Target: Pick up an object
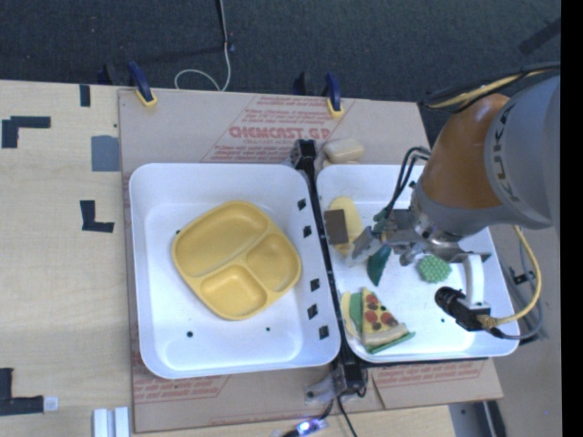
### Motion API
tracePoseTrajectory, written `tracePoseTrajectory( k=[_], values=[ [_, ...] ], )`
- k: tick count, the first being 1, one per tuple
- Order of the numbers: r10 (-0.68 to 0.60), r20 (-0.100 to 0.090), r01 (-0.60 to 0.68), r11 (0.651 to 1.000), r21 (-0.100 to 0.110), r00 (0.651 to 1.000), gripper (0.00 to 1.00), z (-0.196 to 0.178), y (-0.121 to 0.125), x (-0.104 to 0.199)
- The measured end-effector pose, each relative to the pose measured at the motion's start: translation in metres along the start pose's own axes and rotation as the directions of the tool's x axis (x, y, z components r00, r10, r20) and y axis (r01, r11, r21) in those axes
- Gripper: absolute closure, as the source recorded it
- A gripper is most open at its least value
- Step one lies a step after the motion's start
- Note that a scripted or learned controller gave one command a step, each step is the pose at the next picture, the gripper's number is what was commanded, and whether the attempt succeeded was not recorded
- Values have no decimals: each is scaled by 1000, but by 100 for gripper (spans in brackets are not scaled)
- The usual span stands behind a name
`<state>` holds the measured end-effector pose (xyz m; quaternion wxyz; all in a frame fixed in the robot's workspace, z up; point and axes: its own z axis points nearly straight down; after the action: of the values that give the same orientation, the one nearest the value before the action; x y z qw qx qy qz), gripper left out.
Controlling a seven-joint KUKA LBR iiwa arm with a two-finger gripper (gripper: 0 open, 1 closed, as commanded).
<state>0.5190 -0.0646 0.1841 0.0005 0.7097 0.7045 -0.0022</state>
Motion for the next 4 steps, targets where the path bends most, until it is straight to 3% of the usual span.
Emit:
tracePoseTrajectory(
  k=[1, 2, 3, 4],
  values=[
    [-13, -6, 13, 1000, 2, 1000, 0, 0, -14, 61],
    [-12, -2, 12, 1000, -14, 1000, 0, -61, 91, 62],
    [-19, -6, 19, 1000, 4, 1000, 0, 3, 81, 170],
    [-10, -3, 10, 1000, 0, 1000, 0, 0, 83, 163]
  ],
)
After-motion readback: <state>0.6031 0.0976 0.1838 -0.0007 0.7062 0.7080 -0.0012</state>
